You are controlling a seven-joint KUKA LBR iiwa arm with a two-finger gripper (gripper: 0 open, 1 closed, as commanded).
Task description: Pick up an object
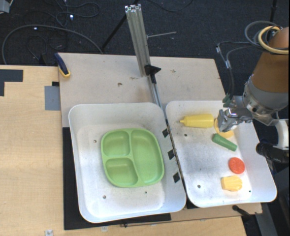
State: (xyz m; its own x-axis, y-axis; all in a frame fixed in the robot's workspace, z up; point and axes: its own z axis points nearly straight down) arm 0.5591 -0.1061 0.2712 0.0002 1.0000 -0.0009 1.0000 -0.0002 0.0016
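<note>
The right bin [199, 191] holds a yellow bottle-shaped toy [197, 121] lying on its side near the back. A green stick [224, 142] lies in front of it, a red round piece [237, 165] sits further forward, and a yellow block [231, 183] is near the front. My gripper [225, 121] hangs at the right end of the yellow toy, just above the green stick. Nothing is visibly held.
The left bin [85, 191] carries a green divided plate [133, 157]. An upright metal post [137, 38] stands behind the bins. Black clips [170, 154] sit along the seam between the bins. Cables lie on the dark floor at the back.
</note>
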